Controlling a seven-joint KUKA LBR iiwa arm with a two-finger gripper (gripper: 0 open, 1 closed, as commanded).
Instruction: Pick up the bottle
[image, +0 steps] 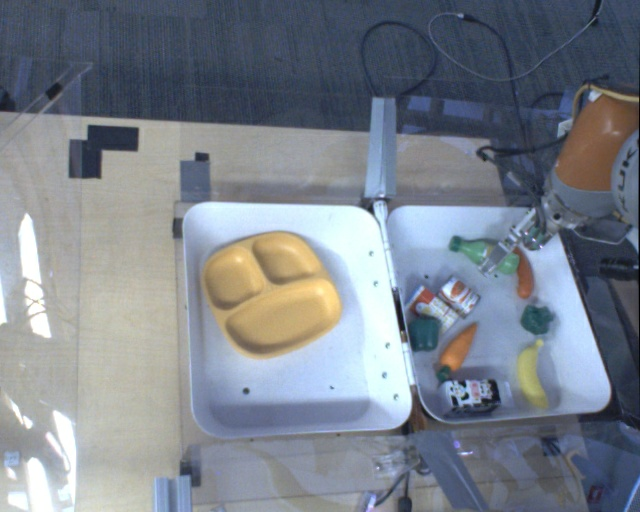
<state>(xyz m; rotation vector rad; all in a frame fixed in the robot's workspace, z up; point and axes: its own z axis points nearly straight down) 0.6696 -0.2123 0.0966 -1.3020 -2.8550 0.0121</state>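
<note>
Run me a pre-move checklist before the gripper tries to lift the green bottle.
1. Bottle located: ok. The green bottle lies on its side at the back of the right bin.
2. Gripper placement: ok. The gripper sits right at the bottle's right end.
3. Bottle between the fingers: cannot tell.
4. Neighbour clearance: not ok. An orange carrot lies just right of the bottle, close to the gripper.
5. Other side: ok. The red and white carton lies apart, nearer the camera.
6. Yellow tray: ok, over in the left bin.

Single fixed camera, high above bench (120, 300), slanted down, both bins (290, 415) framed
</note>
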